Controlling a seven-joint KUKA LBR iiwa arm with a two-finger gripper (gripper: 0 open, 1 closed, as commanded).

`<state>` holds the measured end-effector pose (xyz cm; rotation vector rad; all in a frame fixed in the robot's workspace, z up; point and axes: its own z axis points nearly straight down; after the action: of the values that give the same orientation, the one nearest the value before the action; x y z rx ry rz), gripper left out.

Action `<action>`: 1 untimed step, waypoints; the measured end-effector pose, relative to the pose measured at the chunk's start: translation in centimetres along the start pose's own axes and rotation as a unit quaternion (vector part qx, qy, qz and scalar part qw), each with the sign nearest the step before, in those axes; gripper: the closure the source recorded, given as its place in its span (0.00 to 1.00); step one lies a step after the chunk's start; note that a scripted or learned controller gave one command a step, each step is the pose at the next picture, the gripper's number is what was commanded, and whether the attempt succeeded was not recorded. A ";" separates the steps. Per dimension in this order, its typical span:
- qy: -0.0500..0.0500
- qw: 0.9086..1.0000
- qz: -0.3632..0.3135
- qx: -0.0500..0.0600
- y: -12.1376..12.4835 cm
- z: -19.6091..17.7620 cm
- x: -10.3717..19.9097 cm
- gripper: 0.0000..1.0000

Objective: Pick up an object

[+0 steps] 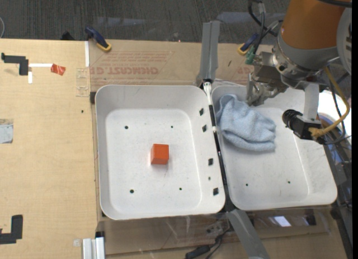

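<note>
The gripper (258, 97) hangs over the far edge of the blue cloth (246, 126) in the right bin (291, 196), seemingly lined up to grab it, though its grip state I cannot tell.

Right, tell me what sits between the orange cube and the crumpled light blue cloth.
In the camera view, the small orange cube and crumpled light blue cloth lie in separate white bins; bare bin floor and the bins' adjoining rims lie between them.

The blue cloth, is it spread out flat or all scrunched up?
Scrunched up. The blue cloth sits in a lumpy, wrinkled heap in the right bin, not flat.
</note>
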<state>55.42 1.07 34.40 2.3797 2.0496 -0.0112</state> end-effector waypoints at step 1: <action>0.002 0.997 0.083 0.000 -2.5 -1.1 -1.8 1.00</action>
<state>52.68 -0.35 35.49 2.5429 1.8452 -0.0067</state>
